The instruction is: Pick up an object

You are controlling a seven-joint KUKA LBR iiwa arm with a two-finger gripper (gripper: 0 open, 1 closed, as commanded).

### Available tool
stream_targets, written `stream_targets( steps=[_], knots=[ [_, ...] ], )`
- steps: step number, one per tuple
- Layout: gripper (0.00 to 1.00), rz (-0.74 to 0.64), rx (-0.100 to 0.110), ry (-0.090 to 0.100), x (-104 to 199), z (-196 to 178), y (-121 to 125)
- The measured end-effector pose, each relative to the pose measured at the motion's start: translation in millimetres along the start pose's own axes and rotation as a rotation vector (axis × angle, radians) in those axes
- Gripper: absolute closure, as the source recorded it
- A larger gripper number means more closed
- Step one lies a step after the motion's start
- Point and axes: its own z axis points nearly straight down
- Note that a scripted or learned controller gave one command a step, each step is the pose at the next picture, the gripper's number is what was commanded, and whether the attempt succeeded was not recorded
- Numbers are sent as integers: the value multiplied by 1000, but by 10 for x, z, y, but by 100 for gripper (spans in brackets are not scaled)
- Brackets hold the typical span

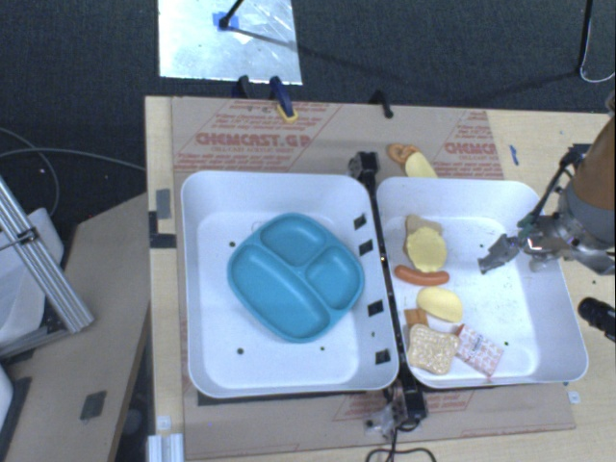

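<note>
Arm (589, 200) comes in from 3 o'clock, wrist over the right bin's (539, 200) 3 o'clock wall. Gripper (502, 254) hangs over bare bin floor in the upper-right part of that bin, fingers pointing toward 9 o'clock. Nothing sits btwn the fingers; they look spread a little, but the view is too small and blurred to tell wide vs narrow, so can't tell. Food items cluster along the right bin's 9 o'clock side, well apart from the gripper. Top to bottom: tan slice (421, 225) at approx 11 o'clock of the bin, yellow round (426, 249) overlapping its lower edge, sausage (422, 276) just below that, lying roughly 9-to-3. Below it a yellow half-round (440, 303), w/ a small orange bit (415, 317) at its 8 o'clock. Cracker (431, 348) lies at the bin's 7 o'clock, touching a pink-white packet (479, 351) at its 3 o'clock. Left bin (207, 200) holds a blue tray (295, 275) w/ three compartments, centred, tilted on the diagonal. Outside the bins, at 12 o'clock of the right bin on the cardboard, a yellow piece (421, 166) and an orange piece (400, 151) lie touching. Blue-yellow clamp (282, 98) sits on the bench's 12 o'clock edge.
</note>
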Motion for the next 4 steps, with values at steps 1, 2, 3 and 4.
stream_targets(
  steps=[1, 2, 3, 4],
  knots=[
    [100, -3, -4, -1, 1, -111, 12],
    [100, -4, 3, 2, 352, 315, -94],
    [100, -4, 1, 2, 790, 169, -452],
    [100, -11, -1, 2, 1928, 112, -433]
  ],
)
